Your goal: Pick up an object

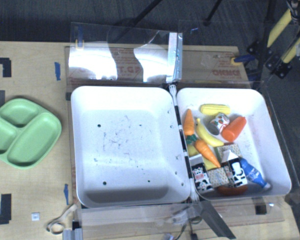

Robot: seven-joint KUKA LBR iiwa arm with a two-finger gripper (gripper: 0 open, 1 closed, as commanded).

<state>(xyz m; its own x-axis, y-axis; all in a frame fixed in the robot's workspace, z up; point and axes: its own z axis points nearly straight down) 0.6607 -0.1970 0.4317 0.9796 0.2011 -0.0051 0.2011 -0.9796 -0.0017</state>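
Note:
The right bin [270, 134] holds a heap of toy objects. A yellow corn cob [214, 108] lies at the back, with a banana [206, 133] below it. Two orange carrots [189, 122] [208, 153] lie along the bin's left side. A red-orange pepper [234, 127] rests beside a small round white and red item [219, 121]. Toward the front sit black-and-white patterned blocks [204, 179], a speckled tan block [221, 174] and a blue bottle [252, 174].
The left bin [125, 144] sits beside the right one, its white floor scuffed. A green divided plate [22, 132] lies on the bench at far left. A clear plastic sheet [125, 56] stands behind the bins. Yellow stand legs [281, 24] rise at the upper right.

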